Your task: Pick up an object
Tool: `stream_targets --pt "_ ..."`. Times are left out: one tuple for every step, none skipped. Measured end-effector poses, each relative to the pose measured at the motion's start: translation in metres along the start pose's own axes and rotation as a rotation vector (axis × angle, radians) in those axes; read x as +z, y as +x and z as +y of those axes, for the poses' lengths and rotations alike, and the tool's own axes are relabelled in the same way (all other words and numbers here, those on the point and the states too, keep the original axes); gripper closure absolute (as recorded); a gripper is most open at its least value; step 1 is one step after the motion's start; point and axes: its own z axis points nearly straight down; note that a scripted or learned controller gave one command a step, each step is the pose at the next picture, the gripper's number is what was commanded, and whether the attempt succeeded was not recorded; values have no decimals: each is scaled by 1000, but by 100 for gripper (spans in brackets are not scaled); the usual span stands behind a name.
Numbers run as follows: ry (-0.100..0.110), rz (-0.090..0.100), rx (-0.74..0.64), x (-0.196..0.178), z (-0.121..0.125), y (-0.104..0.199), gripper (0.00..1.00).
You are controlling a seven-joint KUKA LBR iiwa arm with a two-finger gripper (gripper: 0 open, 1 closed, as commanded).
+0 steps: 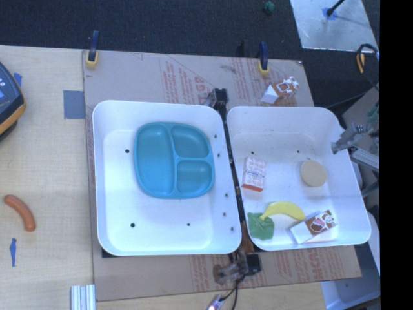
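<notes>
Gripper: the grey gripper (349,141) sits at about 2 o'clock on the right bin (284,124), over its rim.
Grip: too small and blurry to tell if it is squeezed or let go. Nothing can be seen in it.
Round tan disc (313,173): the thing nearest the gripper, toward 7 o'clock from it. It lies flat on the bin floor, apart from the gripper.
Red and white packet (253,173): at 9 o'clock in the right bin, close to the left wall.
Yellow banana (284,210): at 6 o'clock in the right bin, curved.
Green toy (261,227): at 7 o'clock in the right bin, touching the left tip of the banana.
Brown and white packet (314,225): at 5 o'clock in the right bin, just beside the banana.
Left bin (106,192): right beside the right bin, at its 9 o'clock.
Blue plate (174,160): in the left bin, a bit toward 12 o'clock from the middle. It has three parts.
Small packet (281,91): outside the bins on the cardboard (168,76), at 12 o'clock from the right bin.
Orange sausage (20,212): on the wooden bench (45,173), well apart, at 9 o'clock from the left bin.
</notes>
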Motion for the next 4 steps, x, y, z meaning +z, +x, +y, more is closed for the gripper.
stream_targets --pt "3 0 -3 124 32 12 0" --pt "2 1 -1 194 4 -1 0" --pt "-2 1 0 192 65 17 0" --pt "1 -1 -1 193 19 -2 0"
